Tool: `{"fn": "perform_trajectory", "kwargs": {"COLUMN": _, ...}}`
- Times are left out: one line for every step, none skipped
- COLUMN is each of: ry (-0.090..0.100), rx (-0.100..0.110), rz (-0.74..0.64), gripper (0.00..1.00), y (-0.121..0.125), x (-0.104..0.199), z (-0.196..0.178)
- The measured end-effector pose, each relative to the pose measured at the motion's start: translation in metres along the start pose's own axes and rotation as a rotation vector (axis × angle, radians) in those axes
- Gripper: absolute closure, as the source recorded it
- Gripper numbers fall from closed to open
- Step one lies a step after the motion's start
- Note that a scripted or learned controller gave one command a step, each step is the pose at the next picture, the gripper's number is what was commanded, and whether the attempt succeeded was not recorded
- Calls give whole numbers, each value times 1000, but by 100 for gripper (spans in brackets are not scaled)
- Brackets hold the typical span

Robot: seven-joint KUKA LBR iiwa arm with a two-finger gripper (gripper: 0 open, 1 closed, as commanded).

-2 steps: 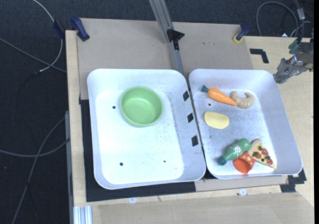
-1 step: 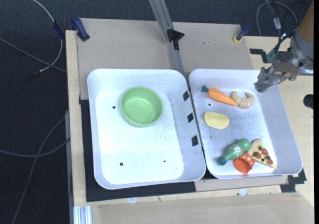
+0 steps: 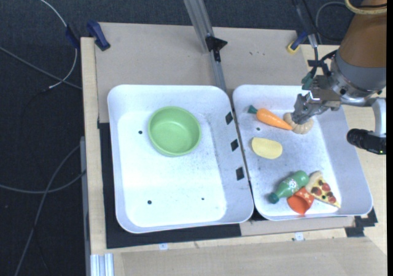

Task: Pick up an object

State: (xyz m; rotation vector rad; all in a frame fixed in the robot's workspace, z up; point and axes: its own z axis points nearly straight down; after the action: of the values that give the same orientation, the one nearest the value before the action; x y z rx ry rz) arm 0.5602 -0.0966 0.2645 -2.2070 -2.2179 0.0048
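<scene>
While the right shallow white bin [image 3: 356, 164] serves as landmark, its near corner holds a pizza-slice toy [image 3: 322, 190], a red piece [image 3: 299, 202] and a green bottle-shaped toy [image 3: 290, 185]. Farther in lies a pale yellow oval [image 3: 266, 148]. Beyond it, an orange carrot [image 3: 271, 119] lies beside a beige lump [image 3: 301, 126], where the tool [image 3: 303, 115] hangs; its spread cannot be told. Left of this bin, a green bowl [image 3: 175, 131] sits.

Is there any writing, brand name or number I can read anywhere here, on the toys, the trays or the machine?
None can be read.
Green plastic bowl: plain, no marks.
Orange toy carrot, pale yellow oval piece, green toy bottle, toy pizza slice: no lettering.
Two shallow white bins: dark specks, not text.
Grey arm with orange band: no legible label.
</scene>
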Motion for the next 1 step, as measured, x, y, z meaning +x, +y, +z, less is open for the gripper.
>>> {"fn": "perform_trajectory", "kwargs": {"ry": -1, "rx": 1, "rz": 0, "gripper": 100, "y": -7, "x": 46, "z": 12}}
